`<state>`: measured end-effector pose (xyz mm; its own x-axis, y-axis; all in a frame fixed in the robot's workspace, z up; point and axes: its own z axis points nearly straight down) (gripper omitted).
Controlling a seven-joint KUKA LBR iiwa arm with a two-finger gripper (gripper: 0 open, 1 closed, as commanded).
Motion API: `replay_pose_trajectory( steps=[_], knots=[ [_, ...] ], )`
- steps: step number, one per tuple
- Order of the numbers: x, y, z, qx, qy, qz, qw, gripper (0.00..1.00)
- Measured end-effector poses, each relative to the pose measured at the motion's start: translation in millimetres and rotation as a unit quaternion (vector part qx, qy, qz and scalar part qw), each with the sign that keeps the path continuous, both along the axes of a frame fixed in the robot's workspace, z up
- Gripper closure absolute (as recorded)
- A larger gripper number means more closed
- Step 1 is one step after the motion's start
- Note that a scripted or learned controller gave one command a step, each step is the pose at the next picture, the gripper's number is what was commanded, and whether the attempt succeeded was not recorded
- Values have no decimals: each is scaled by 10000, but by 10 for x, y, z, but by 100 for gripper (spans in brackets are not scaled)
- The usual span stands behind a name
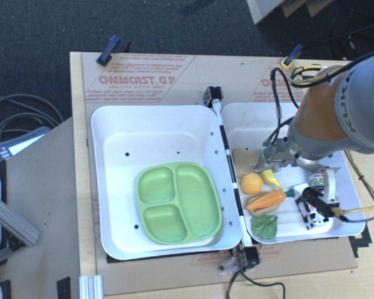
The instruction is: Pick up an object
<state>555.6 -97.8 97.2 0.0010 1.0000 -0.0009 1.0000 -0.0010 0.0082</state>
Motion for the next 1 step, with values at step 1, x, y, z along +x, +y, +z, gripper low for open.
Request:
replay_pose_trajectory(
  steps=[1],
  knots=[
    [-42, 684, 980, 8, 34, 10, 10000, 100]
  ],
)
